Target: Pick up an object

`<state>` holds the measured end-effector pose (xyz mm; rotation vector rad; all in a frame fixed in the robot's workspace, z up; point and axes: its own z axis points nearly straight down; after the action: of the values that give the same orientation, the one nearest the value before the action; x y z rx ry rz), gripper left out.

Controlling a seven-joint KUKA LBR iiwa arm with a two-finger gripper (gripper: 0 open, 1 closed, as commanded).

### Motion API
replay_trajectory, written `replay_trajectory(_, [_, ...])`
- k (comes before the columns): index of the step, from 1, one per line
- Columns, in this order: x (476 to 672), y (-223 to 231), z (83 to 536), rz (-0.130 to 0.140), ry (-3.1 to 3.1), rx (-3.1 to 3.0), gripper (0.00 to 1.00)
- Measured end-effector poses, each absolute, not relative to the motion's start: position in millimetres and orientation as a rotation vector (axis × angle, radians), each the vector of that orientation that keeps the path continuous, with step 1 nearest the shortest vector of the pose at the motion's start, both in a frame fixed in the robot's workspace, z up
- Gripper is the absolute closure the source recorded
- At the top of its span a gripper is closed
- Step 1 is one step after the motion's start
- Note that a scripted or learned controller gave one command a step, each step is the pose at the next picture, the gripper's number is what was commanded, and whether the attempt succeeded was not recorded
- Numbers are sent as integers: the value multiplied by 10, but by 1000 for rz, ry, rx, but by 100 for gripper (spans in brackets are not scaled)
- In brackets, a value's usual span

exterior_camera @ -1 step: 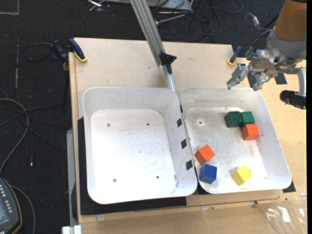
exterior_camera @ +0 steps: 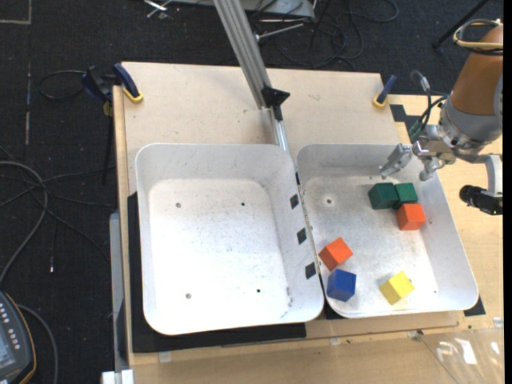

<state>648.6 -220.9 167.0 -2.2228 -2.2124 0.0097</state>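
The gripper [exterior_camera: 414, 163] hangs above the far right part of the right bin [exterior_camera: 448, 290], carried on the grey arm [exterior_camera: 476, 94] with its orange band, which enters from the right side of the view. Its two fingers stand apart, one splayed to the left and one to the right, with nothing between them.

Just below the gripper, toward the camera, sit two green blocks [exterior_camera: 393, 195] touching side by side. The red-orange block [exterior_camera: 411, 215] lies just beyond them on the near side, its corner meeting the right-hand green block. None of these touches the fingers.

Farther from the gripper, toward the near left of the same bin, an orange block [exterior_camera: 336, 253] lies beside the dividing wall, and a blue block [exterior_camera: 342, 284] sits just nearer the camera than it. A yellow block [exterior_camera: 396, 287] rests well below the gripper, near the front rim, apart from the blue one.

The left bin [exterior_camera: 160, 166] lies well to the gripper's left, its floor speckled with dark marks.
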Motion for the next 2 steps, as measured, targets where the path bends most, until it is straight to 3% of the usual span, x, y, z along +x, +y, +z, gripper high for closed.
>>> replay_trajectory(1, [6478, -2140, 1165, -4, -2226, -2226, 0])
replay_trajectory(2, [6299, -1880, 949, 1, -2224, -2218, 0])
